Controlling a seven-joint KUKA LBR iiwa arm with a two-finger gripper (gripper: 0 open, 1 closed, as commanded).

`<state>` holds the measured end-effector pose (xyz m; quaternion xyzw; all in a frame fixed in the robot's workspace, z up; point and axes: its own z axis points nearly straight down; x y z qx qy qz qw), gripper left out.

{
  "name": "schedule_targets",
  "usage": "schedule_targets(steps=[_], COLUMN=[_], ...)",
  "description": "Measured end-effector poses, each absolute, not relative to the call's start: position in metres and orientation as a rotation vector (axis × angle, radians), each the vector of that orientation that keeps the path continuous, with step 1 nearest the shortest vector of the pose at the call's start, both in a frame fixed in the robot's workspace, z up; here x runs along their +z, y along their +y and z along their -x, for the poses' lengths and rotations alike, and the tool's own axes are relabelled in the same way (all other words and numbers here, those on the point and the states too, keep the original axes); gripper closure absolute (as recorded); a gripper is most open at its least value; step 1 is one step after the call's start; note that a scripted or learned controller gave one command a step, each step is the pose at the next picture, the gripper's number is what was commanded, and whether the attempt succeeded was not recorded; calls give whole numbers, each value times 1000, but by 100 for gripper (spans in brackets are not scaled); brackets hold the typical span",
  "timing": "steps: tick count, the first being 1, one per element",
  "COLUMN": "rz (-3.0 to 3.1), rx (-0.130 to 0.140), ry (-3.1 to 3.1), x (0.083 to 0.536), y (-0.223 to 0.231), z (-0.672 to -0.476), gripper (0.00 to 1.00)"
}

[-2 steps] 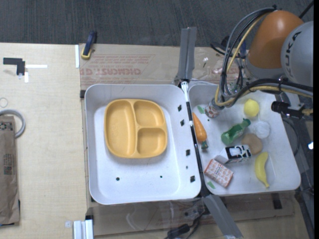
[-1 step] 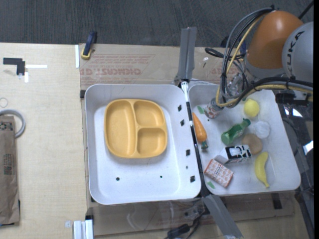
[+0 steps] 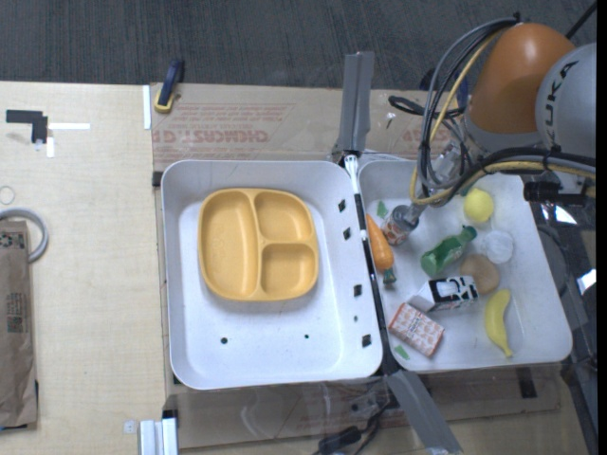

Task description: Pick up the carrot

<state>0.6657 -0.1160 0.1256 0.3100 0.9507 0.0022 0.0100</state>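
Note:
The carrot (image 3: 380, 245) is orange with a bit of green at its lower end. It lies lengthwise against the left wall of the right bin (image 3: 541, 344). My gripper (image 3: 404, 223) hangs low in that bin, just right of the carrot's upper end and close to it. From above, the wrist and cables hide how the gripper meets the carrot. Nothing shows as held.
Right of the carrot lie a green bottle (image 3: 448, 251), a lemon (image 3: 479, 205), a white lump (image 3: 495, 246), a brown round fruit (image 3: 481, 274), a banana (image 3: 498, 321), a small black-and-white carton (image 3: 450, 292) and a pink box (image 3: 415, 328). The left bin (image 3: 275, 354) holds a yellow divided plate (image 3: 258, 245).

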Motion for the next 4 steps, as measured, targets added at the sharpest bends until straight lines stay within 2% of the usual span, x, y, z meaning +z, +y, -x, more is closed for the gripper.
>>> schedule_targets(steps=[1,2,3,4], rz=[-817,-385,98,466], rx=[-1,0,0,0], ry=[3029,3113,3136,3102], x=[283,322,390,392], y=[-121,-43,21,-22], z=[-620,-637,-633,-660], gripper=[0,0,0,0])
